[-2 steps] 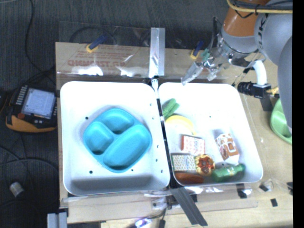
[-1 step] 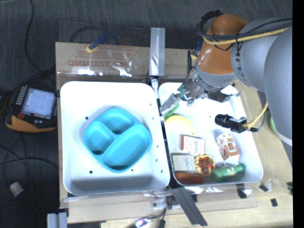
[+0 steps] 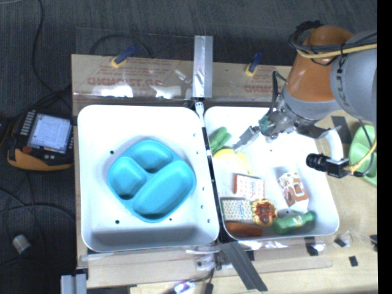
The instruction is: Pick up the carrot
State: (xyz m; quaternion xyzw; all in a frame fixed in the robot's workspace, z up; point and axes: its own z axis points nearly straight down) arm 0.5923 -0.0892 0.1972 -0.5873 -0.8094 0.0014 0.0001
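Note:
A long reddish-orange item, which looks like the carrot (image 3: 244, 229), lies against the front wall of the right bin (image 3: 318, 164), partly under a checkered packet (image 3: 235, 209). My gripper (image 3: 241, 142) reaches in from the right. It hangs over the bin's back left part, just above a yellow item (image 3: 231, 160) and next to a green item (image 3: 218, 138). The gripper is well away from the carrot, with nothing visibly held.
The right bin also holds a red-and-white box (image 3: 248, 185), a small carton (image 3: 293, 188), a red-yellow item (image 3: 264, 212) and a green item (image 3: 295, 221). A blue divided plate (image 3: 151, 178) lies in the left bin (image 3: 92, 164). A black camera mount (image 3: 324, 162) sits at the right rim.

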